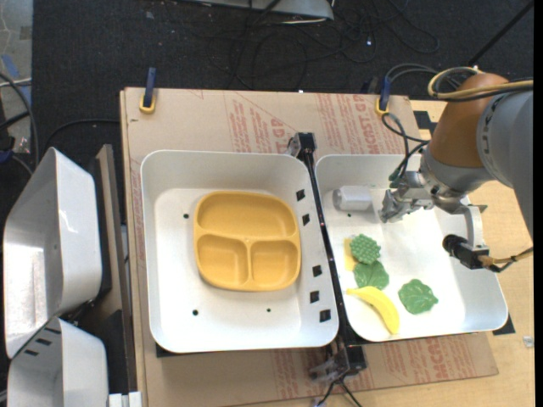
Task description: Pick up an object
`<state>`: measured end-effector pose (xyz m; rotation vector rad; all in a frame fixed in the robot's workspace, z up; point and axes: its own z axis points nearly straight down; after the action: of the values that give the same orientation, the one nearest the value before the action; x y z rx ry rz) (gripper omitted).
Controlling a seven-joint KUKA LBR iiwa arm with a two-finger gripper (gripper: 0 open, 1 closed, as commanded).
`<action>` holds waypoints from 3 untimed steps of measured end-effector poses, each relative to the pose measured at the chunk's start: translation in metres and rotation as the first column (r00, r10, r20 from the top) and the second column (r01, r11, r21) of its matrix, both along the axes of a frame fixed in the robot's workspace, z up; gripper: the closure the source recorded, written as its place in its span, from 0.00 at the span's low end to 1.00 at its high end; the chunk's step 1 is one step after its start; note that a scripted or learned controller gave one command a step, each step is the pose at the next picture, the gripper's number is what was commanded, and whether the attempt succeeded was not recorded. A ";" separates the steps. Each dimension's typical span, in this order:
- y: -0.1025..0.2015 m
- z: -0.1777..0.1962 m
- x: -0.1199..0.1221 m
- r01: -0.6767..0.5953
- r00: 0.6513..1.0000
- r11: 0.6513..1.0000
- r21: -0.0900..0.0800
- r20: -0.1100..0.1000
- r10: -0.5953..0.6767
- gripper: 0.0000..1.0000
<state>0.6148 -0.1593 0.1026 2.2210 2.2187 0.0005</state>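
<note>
The right bin [475, 312] holds several small items. A grey block [352, 198] lies near its far left corner. A knobbly green piece [365, 247] and a green leaf shape [371, 274] sit below it. A second green leaf shape [417, 296] lies further right, and a yellow banana [379, 307] rests near the front wall. My gripper [393, 207] hangs over the far part of this bin, just right of the grey block. Nothing shows between its fingers.
The left bin [161, 227] carries a yellow divided plate [248, 239]. A black divider with clips [316, 227] runs between the two bins. The arm [471, 138] comes in over the right bin's far right corner. Brown cardboard [254, 113] lies under both bins.
</note>
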 end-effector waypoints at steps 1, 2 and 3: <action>0.005 0.059 -0.005 -0.003 1.000 1.000 0.001 0.002 0.003 1.00; 0.002 0.121 0.000 -0.004 1.000 1.000 0.000 0.003 0.004 1.00; 0.002 0.140 0.001 -0.004 1.000 1.000 0.000 0.002 0.004 1.00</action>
<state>0.6155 -0.1572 0.2431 2.2155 2.2227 0.0024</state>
